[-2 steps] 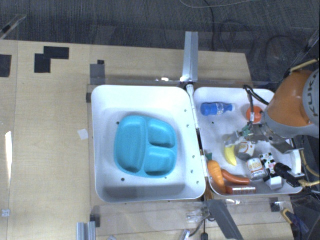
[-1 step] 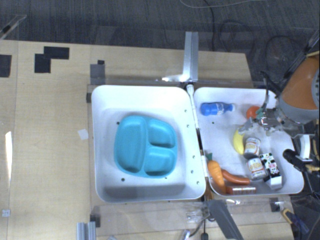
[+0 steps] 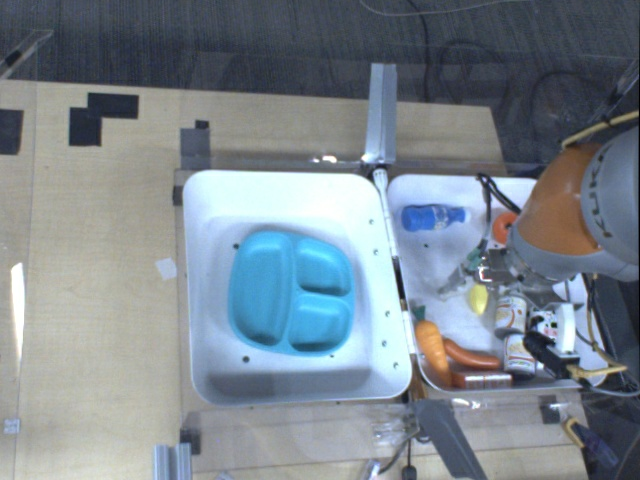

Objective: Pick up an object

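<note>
Gripper [image 3: 478,271] hung low over the middle of the right bin [image 3: 445,253], at the end of the arm's orange band [image 3: 555,218], which came in from the right edge of the frame. Whether the claw was wide or narrow, I could not tell from this slanted view, nor whether it held anything.

Just below it lay a small yellow piece [image 3: 480,299], the nearest of the loose objects. To the lower right of that stood a small labelled jar [image 3: 509,314], with a second small jar [image 3: 520,352] below it near the bin's bottom edge. An orange carrot [image 3: 431,341] lay at the lower left of this bin, close to the wall, and a reddish-brown sausage [image 3: 472,354] lay just beside it on its right. A blue bottle [image 3: 432,216] lay on its side in the bin's upper left part, well apart from the claw.

Left of centre in the frame, the left bin [image 3: 210,268] held a blue divided plate [image 3: 291,291] on its floor. A grey metal post [image 3: 381,113] rose at the top of the seam between the bins. Black tape patches [image 3: 100,116] marked the pale bench [image 3: 100,318] at the upper left.
</note>
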Controlling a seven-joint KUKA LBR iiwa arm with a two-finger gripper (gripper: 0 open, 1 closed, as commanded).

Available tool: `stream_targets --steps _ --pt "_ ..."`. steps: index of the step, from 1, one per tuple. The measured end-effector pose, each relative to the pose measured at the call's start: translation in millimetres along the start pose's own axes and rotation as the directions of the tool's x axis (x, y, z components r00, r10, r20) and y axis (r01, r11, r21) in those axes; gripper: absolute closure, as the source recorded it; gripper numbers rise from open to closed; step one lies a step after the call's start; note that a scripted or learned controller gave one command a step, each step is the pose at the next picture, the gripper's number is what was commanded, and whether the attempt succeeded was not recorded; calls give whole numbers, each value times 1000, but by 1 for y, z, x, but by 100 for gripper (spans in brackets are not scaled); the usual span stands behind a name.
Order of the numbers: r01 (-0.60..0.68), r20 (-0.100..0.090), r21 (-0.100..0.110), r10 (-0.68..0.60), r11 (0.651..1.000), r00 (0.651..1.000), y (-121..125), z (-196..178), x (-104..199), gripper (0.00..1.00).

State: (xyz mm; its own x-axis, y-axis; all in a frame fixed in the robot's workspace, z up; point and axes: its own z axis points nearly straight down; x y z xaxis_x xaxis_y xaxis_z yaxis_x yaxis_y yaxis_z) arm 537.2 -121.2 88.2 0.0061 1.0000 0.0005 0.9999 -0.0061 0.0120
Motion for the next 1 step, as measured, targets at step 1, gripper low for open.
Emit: stream_targets --steps 1 --pt "2 1 -5 -2 1000 1000 4 -10 0 100"
